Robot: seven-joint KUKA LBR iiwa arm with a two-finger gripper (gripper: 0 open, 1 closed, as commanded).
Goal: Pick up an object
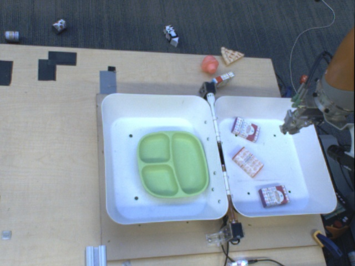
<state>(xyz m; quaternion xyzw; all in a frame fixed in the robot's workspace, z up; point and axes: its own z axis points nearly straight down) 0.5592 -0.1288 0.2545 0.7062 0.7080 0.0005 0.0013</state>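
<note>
Right now your gripper (288,127) hangs over the far right part of the right bin (310,165), above bare floor and holding nothing, and whether the jaws are open or closed you cannot tell at this size. You have three small red-and-white packets to choose from, all lying flat and apart on that bin's floor, probably scattered so each can be grasped alone: one (245,129) left of the gripper, one (247,162) nearer the bin's middle, one (274,195) by its near wall. You also have one green divided tray (172,164) in the left bin (119,165), left of the right bin.
</note>
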